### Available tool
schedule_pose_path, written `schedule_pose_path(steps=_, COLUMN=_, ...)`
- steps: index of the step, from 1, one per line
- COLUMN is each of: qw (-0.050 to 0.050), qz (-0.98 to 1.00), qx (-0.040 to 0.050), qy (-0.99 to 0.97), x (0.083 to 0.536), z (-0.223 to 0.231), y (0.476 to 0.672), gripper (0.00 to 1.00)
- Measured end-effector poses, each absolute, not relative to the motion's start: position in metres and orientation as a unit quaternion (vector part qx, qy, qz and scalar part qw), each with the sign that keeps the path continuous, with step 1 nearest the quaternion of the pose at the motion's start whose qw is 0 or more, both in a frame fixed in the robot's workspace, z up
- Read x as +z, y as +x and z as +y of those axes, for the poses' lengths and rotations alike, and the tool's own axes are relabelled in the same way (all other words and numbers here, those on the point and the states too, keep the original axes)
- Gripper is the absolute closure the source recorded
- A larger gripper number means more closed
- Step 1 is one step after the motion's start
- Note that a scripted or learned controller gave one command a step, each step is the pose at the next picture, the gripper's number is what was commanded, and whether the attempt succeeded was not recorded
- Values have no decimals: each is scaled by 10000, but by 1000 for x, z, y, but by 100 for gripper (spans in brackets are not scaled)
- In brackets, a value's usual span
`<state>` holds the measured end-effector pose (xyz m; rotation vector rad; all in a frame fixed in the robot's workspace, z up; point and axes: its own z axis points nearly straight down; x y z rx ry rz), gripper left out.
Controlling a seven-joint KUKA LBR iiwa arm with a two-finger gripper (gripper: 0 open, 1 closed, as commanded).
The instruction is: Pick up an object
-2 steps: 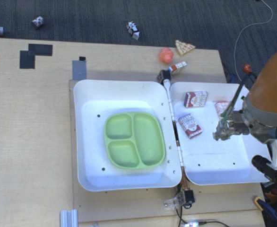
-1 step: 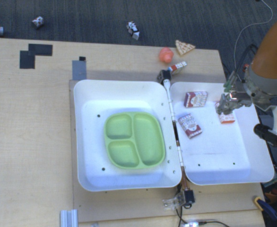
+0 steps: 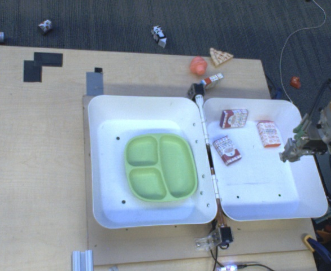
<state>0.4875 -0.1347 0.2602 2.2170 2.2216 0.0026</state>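
Two white bins are sitting side by side on the bench, and we're looking down on both. Our gripper (image 3: 294, 151) is hanging over the right edge of the right bin (image 3: 267, 205), out at the end of the grey arm (image 3: 329, 129) reaching in from the right. Honestly we can't tell how it's set at this angle, too small and blurry, and we aren't seeing anything caught in it.

We're counting three small packets in the right bin: a dark red one (image 3: 234, 118) near the back, a red and white one (image 3: 269, 134) just right of it, and a third one (image 3: 227, 149) lying tilted closer to the middle divider. All three are sitting well apart from the gripper.

We're seeing a green divided plate (image 3: 160, 167) lying flat in the left bin (image 3: 106, 151), with three compartments.

We're noticing lots of bare white floor in the front half of the right bin.
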Motion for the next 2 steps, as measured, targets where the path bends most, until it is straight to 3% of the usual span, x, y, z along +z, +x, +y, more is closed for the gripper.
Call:
schedule_pose_path(steps=1, qw=5, qz=7089, qx=13, qy=7053, x=248, z=-93, y=582, gripper=100)
schedule_pose_path(steps=2, qw=19, qz=7080, qx=9, qy=7062, x=229, z=-151, y=647, gripper=100)
